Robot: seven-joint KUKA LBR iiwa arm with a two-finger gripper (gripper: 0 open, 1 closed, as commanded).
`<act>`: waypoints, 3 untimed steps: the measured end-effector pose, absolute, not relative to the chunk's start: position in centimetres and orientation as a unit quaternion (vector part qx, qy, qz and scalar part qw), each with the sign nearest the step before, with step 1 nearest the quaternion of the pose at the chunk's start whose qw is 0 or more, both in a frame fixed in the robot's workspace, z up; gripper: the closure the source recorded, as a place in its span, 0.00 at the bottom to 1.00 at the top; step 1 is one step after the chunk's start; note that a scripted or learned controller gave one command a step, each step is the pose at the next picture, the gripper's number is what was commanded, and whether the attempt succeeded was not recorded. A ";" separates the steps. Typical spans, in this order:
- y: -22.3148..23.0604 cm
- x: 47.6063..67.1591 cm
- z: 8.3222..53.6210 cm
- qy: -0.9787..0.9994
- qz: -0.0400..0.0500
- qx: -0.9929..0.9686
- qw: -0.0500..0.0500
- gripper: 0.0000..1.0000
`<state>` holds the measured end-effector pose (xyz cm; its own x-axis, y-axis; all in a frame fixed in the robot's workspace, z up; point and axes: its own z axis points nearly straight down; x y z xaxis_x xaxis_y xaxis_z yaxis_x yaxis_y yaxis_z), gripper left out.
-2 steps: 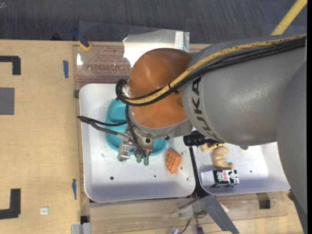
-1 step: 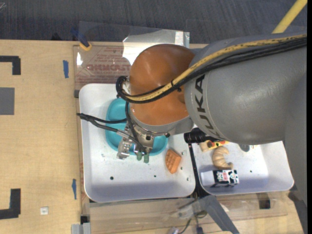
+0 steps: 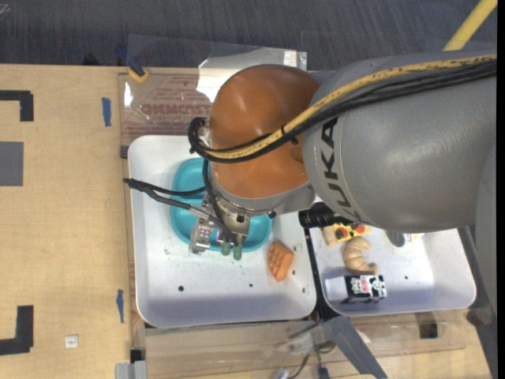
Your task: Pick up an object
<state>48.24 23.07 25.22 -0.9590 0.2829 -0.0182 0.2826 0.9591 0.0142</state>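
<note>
Turquoise plastic bowl [image 3: 185,188] lay in the left white bin [image 3: 150,251]. I saw the gripper [image 3: 230,249] low over its near rim, fingertips slightly spread, holding nothing; pickup remained undone.

A single fixed camera hangs above the desk [image 3: 63,212] and looks down on it at a slant. It sits near enough that the grey arm [image 3: 402,148], entering from the right, and its orange band [image 3: 256,129] cover much of the upper middle. The left bin [image 3: 154,290] and the right bin [image 3: 442,287] lie side by side in the lower half. Dark floor [image 3: 237,6] runs along the top edge.
</note>
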 end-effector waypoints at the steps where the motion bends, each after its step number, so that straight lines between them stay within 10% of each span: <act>1: 22.5 48.0 22.3 1.000 0.000 -0.017 0.001 1.00; 3: 22.7 48.6 21.6 0.965 0.002 0.262 0.002 1.00</act>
